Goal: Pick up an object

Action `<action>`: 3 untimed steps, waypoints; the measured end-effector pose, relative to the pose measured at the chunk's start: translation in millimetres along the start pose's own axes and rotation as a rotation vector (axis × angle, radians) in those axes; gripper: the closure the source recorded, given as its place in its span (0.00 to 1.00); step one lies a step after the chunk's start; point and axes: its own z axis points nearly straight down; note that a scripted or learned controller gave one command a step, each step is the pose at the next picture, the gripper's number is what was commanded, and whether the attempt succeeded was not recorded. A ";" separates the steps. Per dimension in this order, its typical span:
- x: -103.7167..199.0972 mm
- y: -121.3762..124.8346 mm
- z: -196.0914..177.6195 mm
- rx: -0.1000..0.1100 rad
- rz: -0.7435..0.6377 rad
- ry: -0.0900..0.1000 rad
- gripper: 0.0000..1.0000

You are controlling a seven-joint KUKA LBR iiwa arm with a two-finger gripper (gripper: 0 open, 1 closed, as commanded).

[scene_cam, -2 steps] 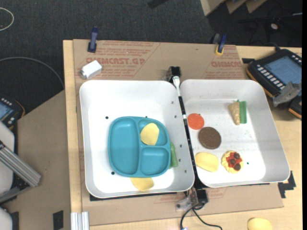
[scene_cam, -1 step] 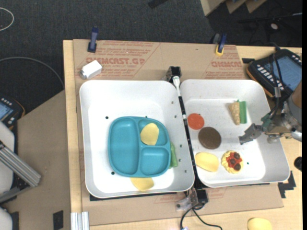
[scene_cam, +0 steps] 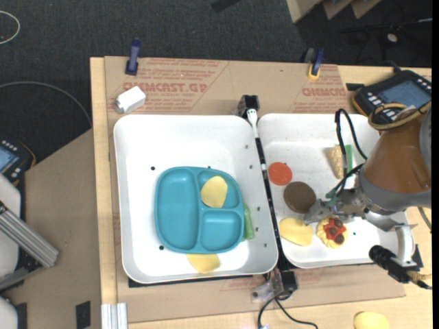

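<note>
Camera view, looking down at a slant, has the gripper low in the right bin, directly over a small yellow toy with red and dark patches that lies near the bin's front edge; the two look to be touching or nearly so, but whether the gripper is open or closed on the toy cannot be told, since the wrist hides that part. Just left of that toy lies a pale yellow piece, and behind it a round brown piece with an orange-red disc beside it toward the bin's back. A tan, crumbly-looking piece and a green strip sit further back, close to a black cable running along the arm, which enters from the right with its orange band above the wrist. In the left bin a teal divided plate carries a yellow piece in its upper right compartment; another yellow piece lies just in front of the plate, and a green piece rests against its right edge. Both bins sit side by side on the surface, where a small white block lies near the back left.
</note>
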 end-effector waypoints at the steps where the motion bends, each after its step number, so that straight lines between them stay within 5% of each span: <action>1: 10.4 94.2 20.1 -0.019 -0.002 -0.007 0.00; 3: 30.2 79.4 17.9 -0.020 0.005 -0.006 0.00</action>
